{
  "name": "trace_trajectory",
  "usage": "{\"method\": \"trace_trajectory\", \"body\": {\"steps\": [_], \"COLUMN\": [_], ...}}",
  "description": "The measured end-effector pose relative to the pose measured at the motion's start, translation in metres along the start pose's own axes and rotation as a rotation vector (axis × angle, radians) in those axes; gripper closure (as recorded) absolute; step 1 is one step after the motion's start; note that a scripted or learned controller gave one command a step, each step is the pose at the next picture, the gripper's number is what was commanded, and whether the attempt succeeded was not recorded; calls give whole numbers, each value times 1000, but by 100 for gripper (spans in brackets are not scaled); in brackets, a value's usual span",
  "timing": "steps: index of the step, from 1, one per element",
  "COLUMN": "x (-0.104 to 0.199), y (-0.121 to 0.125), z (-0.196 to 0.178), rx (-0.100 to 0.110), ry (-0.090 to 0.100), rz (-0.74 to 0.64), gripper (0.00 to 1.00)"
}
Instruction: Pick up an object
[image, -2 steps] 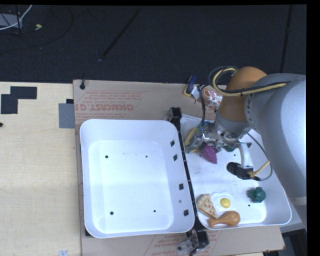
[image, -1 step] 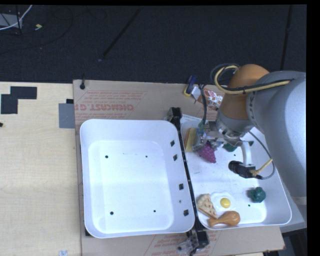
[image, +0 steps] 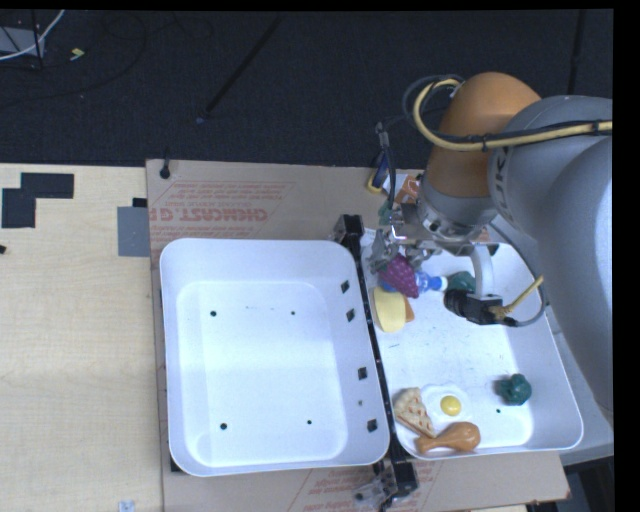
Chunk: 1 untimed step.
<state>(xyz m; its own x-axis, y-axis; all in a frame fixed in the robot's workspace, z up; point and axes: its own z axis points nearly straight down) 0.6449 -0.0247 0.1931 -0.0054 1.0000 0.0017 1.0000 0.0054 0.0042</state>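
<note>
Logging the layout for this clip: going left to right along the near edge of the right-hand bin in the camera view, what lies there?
Toast slice → fried egg → dark green object. The chicken drumstick lies beneath the toast and egg, so it is left out of the order.

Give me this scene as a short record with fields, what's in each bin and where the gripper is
left bin: white, no items seen
right bin: holds the items
gripper: at right bin's upper left, over purple item
below gripper: yellow item
near edge: fried egg, drumstick, cracker-like slice
right side: dark green item
grip: cannot tell
</note>
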Motion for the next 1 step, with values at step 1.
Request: {"method": "trace_trajectory", "body": {"steps": [1], "x": [37], "y": [-41], "z": [-61], "rx": [4], "ry": [1], "rz": [1], "gripper": [100]}}
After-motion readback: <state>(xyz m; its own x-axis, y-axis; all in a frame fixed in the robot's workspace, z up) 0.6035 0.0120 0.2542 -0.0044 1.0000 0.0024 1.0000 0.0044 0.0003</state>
